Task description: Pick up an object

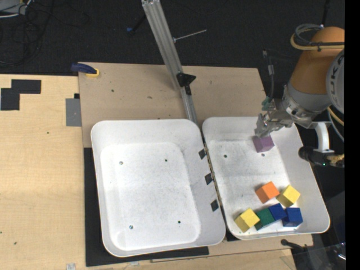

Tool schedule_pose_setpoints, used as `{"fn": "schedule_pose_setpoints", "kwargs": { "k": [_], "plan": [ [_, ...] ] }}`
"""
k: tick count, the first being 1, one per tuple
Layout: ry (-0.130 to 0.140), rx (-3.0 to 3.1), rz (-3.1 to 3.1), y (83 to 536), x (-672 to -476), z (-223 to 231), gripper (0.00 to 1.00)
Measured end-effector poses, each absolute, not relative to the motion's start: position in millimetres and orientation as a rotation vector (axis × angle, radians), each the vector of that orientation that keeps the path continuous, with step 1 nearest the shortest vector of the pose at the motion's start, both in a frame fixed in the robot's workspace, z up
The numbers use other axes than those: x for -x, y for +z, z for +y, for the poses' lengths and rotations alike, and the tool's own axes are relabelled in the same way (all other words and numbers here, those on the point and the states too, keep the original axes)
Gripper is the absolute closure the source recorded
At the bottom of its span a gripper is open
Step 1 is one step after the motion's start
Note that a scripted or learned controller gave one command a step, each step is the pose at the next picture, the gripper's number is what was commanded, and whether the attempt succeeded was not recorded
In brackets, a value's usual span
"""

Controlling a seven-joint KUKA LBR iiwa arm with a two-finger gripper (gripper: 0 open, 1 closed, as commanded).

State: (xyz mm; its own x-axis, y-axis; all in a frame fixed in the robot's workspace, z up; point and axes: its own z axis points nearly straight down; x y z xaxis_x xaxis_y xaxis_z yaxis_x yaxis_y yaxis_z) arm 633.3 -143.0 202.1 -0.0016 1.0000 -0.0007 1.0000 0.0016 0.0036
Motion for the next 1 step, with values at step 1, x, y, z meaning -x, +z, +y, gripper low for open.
{"fn": "schedule_pose_setpoints", "kwargs": {
  "k": [1],
  "plan": [
    [0.0,-2.219,2.224,221.3,-633.3,-144.2,1.0]
  ]
}}
